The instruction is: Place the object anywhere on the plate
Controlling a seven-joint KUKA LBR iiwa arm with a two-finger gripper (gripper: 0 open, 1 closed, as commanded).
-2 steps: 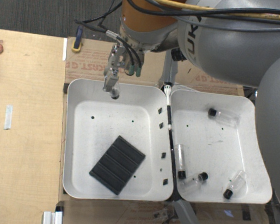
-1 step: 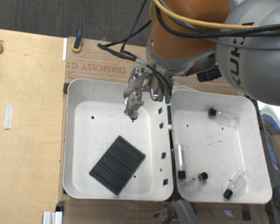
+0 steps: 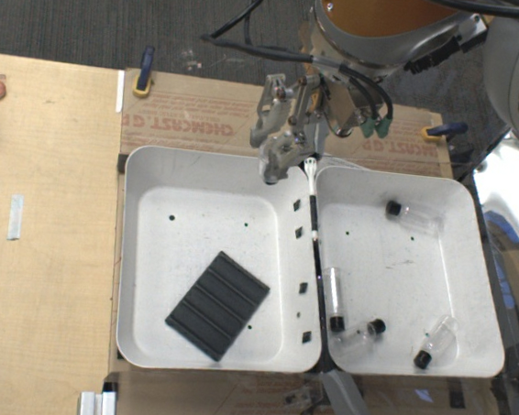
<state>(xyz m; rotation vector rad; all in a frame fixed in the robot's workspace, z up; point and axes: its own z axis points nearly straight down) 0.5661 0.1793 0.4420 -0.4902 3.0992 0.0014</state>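
A black ribbed rectangular plate lies at a slant on the floor of the left bin, toward its front. Several clear vials with black caps lie in the right bin: one at the back, a long one by the left wall, a small one at the front, and one in the front right corner. My gripper hangs over the back rim near the divide between the bins, on the left bin's side. It is far from the plate and from the vials.
Black clips line the seam where the two bins meet. A cardboard sheet lies behind the bins, held by clamps. Cables hang around the wrist above the gripper. A wooden bench top stretches to the left.
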